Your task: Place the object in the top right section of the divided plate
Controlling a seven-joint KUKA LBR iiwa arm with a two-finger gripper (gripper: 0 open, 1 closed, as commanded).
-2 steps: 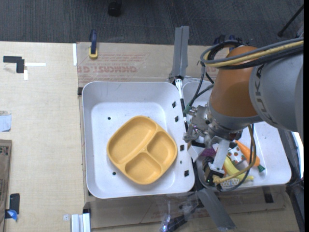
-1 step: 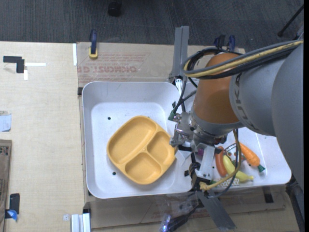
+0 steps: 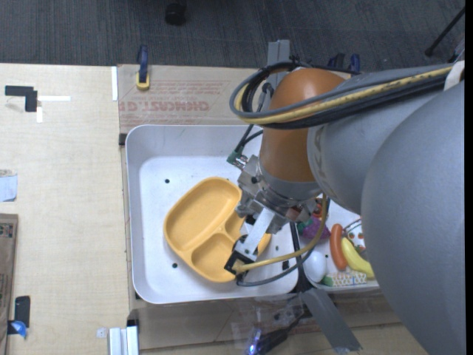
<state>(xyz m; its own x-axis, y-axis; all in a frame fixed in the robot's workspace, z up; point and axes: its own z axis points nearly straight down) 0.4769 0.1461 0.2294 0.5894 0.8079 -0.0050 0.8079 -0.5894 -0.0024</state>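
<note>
A yellow divided plate (image 3: 198, 220) lies tilted in the left white bin (image 3: 148, 170), with one large section on the upper left and smaller sections toward the lower right. My gripper (image 3: 256, 211) hangs below the orange wrist band, over the plate's right edge. The arm's body hides most of the gripper and whatever lies under it. No object shows in the plate's visible sections.
Just right of the gripper, the right bin holds a purple thing (image 3: 315, 228), a red-orange piece (image 3: 338, 247), a yellow banana-like toy (image 3: 356, 258) and a white egg shape (image 3: 317, 267). Cardboard (image 3: 185, 95) lies behind the bins. The wooden bench (image 3: 59, 198) extends left.
</note>
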